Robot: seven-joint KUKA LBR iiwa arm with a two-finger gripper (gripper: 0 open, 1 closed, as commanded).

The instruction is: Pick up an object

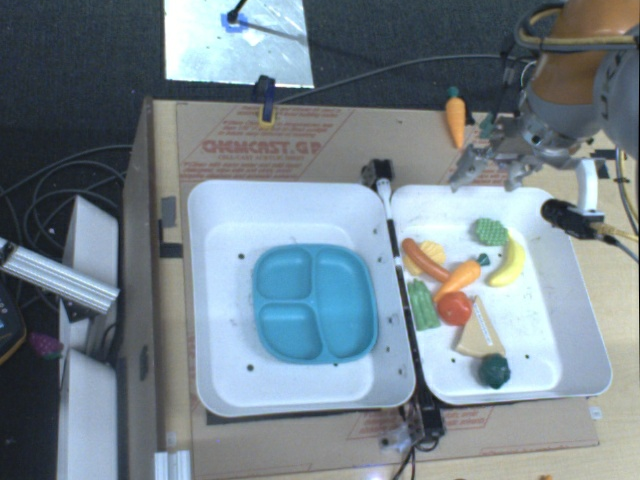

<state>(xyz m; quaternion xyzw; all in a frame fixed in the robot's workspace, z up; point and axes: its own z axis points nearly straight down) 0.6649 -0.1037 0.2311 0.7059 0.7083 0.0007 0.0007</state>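
Two shallow white bins sit side by side on a brown cardboard sheet point(300, 143). The left bin point(215, 298) carries a blue divided tray point(314, 303) near its middle. The right bin point(570, 308) holds a cluster of toy food in its left half and centre: a green knobbly piece point(489, 231) toward the far edge, a yellow banana point(509, 263) just right of it, an orange carrot point(455, 278) lying at a slant in the middle, a red-orange sausage-like piece point(424, 260) near the left wall with a small yellow item point(433, 251) touching it, a green ridged piece point(422, 305) below that, a red tomato point(454, 309) beside the carrot's lower end, a tan wedge point(481, 335) toward the near edge, and a dark green ball point(493, 371) close to the near edge.

A second carrot point(456, 120) lies on the cardboard beyond the right bin's far edge.

The gripper point(490, 176) hangs over the far edge of the right bin, its two fingers spread apart with nothing between them, clear of the toys below. The orange band point(590, 13) sits above the wrist at the upper right
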